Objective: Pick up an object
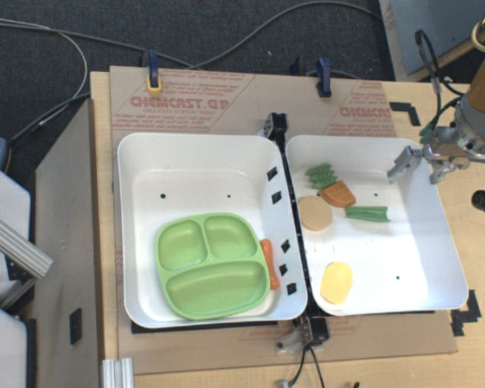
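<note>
I see two white bins on the bench. The left bin [137, 217] and the right bin [424, 273] stand side by side and touch along the middle wall.

In the left bin lies one green tray [214, 263] with three compartments, near the front. One orange carrot [268, 263] lies just beside the tray's right edge, between the tray and the bin wall.

My arm [478, 111] comes in from the right, and my gripper [420, 164] hangs over the far right corner of the right bin. Its two fingers stand apart, quite wide, and nothing is between them.

In the right bin I count five small objects. One tan round disc [314, 213] lies near the middle wall. One yellow oval piece [336, 282] lies toward the front, well apart from the others. One orange piece [338, 193] touches the disc at its upper right. One leafy green piece [320, 173] lies just behind the orange piece. One long green piece [366, 212] lies to the right of the disc. All five lie to the left of my gripper, not touching it.
</note>
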`<state>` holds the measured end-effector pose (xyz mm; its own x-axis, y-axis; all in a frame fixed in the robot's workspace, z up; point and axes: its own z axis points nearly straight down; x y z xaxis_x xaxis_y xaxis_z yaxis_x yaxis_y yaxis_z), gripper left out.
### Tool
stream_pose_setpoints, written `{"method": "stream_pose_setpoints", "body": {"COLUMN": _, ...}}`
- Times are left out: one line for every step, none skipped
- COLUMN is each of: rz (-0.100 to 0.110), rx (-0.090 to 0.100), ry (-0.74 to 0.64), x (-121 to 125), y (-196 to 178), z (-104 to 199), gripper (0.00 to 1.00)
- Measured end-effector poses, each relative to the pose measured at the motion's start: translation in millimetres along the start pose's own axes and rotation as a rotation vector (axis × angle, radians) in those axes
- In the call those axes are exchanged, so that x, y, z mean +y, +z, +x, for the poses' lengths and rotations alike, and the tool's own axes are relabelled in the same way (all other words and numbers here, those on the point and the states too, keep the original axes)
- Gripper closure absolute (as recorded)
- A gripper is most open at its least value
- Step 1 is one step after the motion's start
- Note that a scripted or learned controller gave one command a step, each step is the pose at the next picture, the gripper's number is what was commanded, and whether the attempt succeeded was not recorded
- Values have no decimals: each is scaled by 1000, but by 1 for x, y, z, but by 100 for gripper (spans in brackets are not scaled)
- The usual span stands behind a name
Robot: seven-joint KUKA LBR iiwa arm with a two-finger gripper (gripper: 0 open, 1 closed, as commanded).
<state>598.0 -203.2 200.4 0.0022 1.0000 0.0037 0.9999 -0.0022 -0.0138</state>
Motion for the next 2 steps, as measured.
{"method": "stream_pose_setpoints", "body": {"rz": -13, "rx": -3, "ry": -3, "x": 3, "y": -7, "z": 0, "gripper": 0}}
{"method": "stream_pose_setpoints", "body": {"rz": -8, "rx": -2, "ry": -2, "x": 1, "y": 35, "z": -1, "gripper": 0}}
